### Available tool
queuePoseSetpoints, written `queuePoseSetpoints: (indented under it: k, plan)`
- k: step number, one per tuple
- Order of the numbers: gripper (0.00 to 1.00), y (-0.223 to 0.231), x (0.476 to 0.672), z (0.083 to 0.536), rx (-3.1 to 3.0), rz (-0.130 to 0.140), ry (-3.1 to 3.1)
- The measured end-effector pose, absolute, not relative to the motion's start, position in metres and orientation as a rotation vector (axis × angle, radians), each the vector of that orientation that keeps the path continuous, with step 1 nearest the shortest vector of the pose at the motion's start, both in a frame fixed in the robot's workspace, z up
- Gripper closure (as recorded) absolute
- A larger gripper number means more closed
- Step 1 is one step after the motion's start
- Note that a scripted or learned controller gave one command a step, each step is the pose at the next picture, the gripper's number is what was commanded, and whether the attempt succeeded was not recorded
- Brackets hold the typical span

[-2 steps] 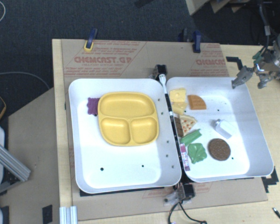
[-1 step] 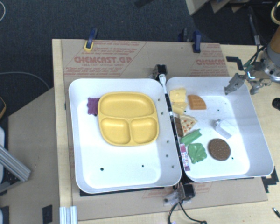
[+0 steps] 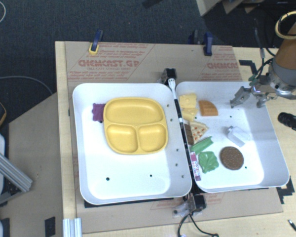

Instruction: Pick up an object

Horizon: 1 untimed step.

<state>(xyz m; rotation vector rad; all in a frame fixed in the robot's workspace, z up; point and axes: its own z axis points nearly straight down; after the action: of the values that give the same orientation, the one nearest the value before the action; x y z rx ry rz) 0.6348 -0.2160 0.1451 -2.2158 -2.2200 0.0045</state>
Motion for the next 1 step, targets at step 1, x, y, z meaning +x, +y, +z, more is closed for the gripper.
queuePoseSetpoints:
  k: [1]
  plan:
    - [0.00, -0.2111, 0.6398, 0.0835, -2.212, 0.000, -2.220]
